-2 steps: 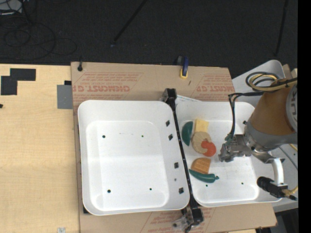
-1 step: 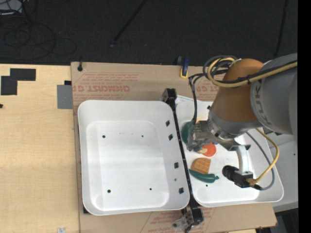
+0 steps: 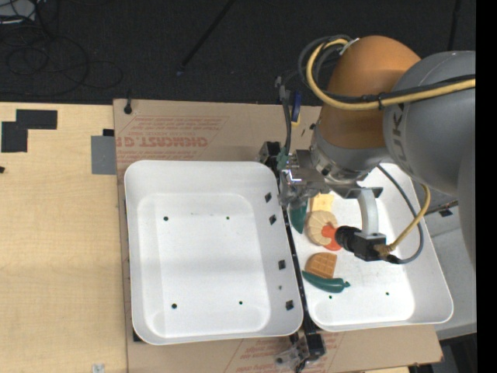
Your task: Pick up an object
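Several small toy foods lie in the left part of the right bin (image 3: 404,305). A yellow piece (image 3: 322,202) sits by a tan round piece (image 3: 318,225), with a red piece (image 3: 332,238) beside them. Lower down are an orange waffle-like piece (image 3: 321,265) and a teal pepper-shaped piece (image 3: 327,283). A dark green piece (image 3: 297,221) rests against the bin's left wall. My gripper (image 3: 298,183) hangs low over the bin's upper-left corner, just above the yellow piece, largely hidden under the wrist and orange band (image 3: 365,68).
The left bin (image 3: 140,208) stands beside the right one, and black clips (image 3: 281,264) join their shared walls. A black cable plug (image 3: 362,244) hangs from the arm over the red piece. Both bins rest on a cardboard sheet (image 3: 194,130).
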Controlling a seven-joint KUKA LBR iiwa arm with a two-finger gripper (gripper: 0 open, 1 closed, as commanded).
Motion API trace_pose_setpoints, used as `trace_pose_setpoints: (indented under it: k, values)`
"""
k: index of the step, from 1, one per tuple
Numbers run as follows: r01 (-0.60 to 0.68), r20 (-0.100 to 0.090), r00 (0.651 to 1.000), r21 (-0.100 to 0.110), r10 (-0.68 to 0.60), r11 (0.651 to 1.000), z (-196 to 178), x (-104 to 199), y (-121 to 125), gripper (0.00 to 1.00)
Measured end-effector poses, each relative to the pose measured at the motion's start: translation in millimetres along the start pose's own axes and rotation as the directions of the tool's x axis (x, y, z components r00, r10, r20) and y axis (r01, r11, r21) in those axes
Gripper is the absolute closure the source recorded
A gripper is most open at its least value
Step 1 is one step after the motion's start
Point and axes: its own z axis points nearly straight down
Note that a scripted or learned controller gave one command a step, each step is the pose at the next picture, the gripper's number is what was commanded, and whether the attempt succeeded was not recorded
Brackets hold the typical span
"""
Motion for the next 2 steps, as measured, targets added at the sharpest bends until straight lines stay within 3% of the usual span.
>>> trace_pose_setpoints:
  k: [1, 2]
  values:
    - [-0.010, 0.001, 1.000, 0.009, 0.010, 1.000, -40, -24, -64, 1.00]
    - [-0.001, 0.000, 1.000, -0.002, 0.001, 1.000, -141, 47, -33, 1.00]
